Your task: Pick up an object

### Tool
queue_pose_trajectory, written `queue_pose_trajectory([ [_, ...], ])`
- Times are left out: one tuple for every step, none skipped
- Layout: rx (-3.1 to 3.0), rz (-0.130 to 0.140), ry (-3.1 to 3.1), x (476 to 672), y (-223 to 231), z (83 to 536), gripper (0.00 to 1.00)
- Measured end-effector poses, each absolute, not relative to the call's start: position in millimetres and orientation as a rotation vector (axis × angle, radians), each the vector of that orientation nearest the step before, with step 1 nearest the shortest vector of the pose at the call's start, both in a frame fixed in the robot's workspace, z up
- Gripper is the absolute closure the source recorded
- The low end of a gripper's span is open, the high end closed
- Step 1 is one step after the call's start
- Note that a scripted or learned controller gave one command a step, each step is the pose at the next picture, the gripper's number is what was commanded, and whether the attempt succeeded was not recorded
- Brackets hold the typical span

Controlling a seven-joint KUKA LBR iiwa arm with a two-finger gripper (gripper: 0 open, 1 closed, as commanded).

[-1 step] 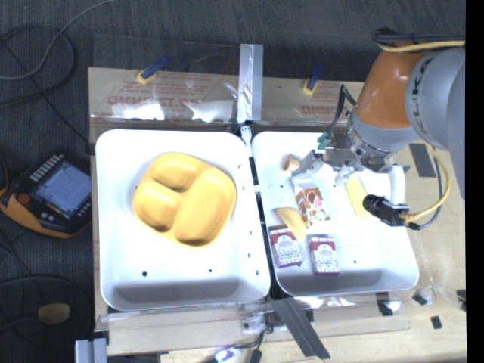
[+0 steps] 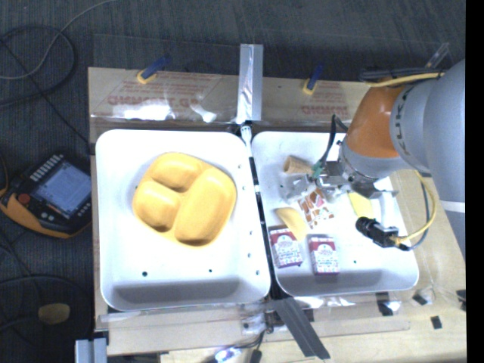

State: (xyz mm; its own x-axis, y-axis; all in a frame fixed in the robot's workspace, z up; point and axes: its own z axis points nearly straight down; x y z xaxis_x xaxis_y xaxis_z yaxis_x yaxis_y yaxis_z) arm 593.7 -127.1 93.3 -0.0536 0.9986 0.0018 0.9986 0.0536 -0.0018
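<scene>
Grey arm (image 2: 423, 127) positions the pincer (image 2: 321, 178), finger state indiscernible, over small packets (image 2: 316, 205) at right bin (image 2: 378, 274) centre.

My arm (image 2: 408, 127) overhangs the right bin's (image 2: 404, 274) far right. Two small cartons (image 2: 302, 249) crowd its near left; bare floor lies at near right.

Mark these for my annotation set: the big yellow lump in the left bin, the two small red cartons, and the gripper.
big yellow lump (image 2: 184, 197): camera view, its centre.
small red cartons (image 2: 286, 247): camera view, face of the left carton.
gripper (image 2: 311, 178): camera view, its tip.
</scene>
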Motion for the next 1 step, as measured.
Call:
queue_pose_trajectory([
  [-2.160,-0.002,-2.275,593.6,-127.2,101.3,1.00],
])
